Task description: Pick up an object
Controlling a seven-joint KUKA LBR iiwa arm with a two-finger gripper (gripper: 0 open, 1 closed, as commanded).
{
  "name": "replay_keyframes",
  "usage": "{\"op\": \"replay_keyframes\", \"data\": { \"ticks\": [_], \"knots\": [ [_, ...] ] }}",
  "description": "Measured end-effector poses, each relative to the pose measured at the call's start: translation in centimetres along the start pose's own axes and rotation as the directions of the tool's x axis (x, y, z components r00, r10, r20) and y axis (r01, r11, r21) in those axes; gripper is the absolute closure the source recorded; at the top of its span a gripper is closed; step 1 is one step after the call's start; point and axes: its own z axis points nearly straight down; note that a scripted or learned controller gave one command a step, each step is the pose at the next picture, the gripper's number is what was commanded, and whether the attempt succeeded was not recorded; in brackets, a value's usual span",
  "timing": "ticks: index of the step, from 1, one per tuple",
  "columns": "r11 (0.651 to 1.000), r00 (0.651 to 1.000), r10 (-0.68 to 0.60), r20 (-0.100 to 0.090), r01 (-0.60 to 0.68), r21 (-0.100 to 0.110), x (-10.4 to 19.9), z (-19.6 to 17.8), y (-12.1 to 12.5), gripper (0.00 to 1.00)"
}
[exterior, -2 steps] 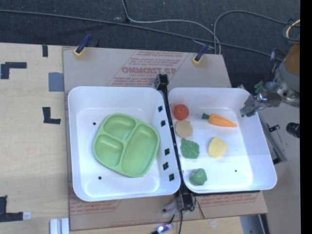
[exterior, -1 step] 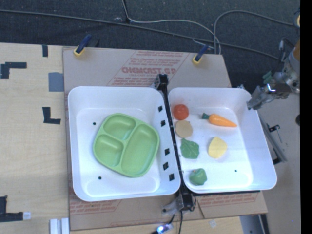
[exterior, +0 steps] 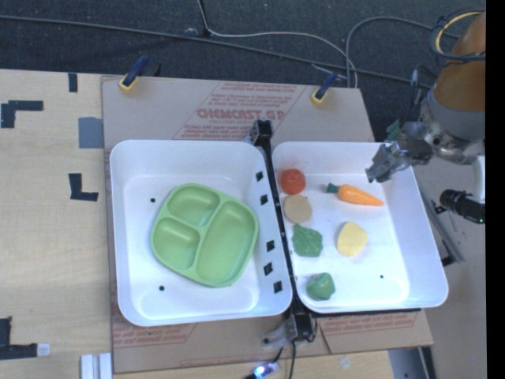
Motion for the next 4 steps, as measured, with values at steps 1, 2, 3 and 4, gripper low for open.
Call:
{"op": "replay_keyframes", "data": {
  "ticks": [1,2,3,4],
  "knots": [
    [1.0,1.0,0.0,0.0,0.0,0.0,5.1,0.6,0.8,1.0],
    [1.0,1.0,0.0,0.0,0.0,0.002,11.0,2.1,-0.2,1.0],
    [1.0,1.0,-0.001,0.0,0.001,0.0,16.2,1.8,-0.5,1.0],
    [1.0,1.0,0.0,0.001,0.0,0.001,20.7,2.1,-0.8,1.0]
  ]
}}
